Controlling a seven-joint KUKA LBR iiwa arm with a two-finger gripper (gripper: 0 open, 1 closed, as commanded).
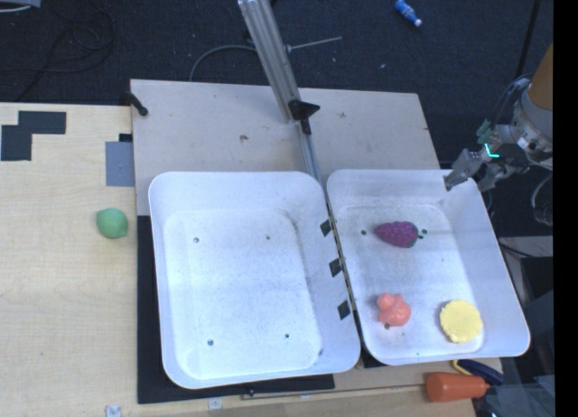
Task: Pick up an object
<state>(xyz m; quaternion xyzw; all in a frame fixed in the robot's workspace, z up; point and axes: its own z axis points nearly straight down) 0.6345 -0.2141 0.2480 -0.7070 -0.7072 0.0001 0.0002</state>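
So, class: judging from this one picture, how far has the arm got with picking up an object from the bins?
Done: nothing looks picked yet. The purple object, the pink object and the yellow object all lie on the floor of the right bin. In hand: the gripper hangs at that bin's far right corner, apart from all three. Left: move over one, descend, grasp and lift.

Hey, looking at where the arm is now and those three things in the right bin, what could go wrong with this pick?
The gripper sits over the right bin's far right corner, so a straight descent may strike the rim rather than an object.

The yellow piece lies flat near the bin's sloping wall, which may block one finger.

The purple object and pink object look rounded and might squirt out of a pinch.
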